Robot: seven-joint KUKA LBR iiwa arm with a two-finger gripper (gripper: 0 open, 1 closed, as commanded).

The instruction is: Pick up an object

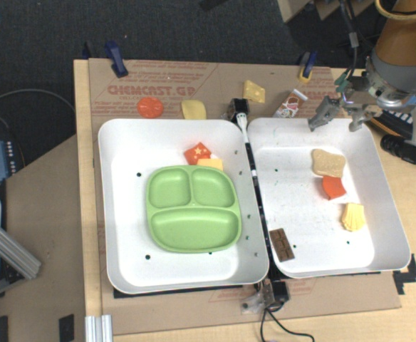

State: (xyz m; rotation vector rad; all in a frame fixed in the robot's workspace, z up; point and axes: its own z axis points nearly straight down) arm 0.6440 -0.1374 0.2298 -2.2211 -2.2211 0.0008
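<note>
Cardboard-covered counter [165,84] bearing two white bins. Left bin [115,191]: green divided plate [192,209]; red block [198,152] and orange piece just behind it. Right bin [386,212]: tan bread slice [328,163] touching an orange block [333,187]; yellow shell shape [352,216]; brown bar [281,244] at the front-left corner. Jaws [340,114] open, gripping nothing, above the right bin's far rim.

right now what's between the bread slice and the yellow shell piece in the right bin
In the camera view, an orange block lies between the bread slice and the yellow shell piece, touching the bread's lower edge and apart from the shell.
</note>
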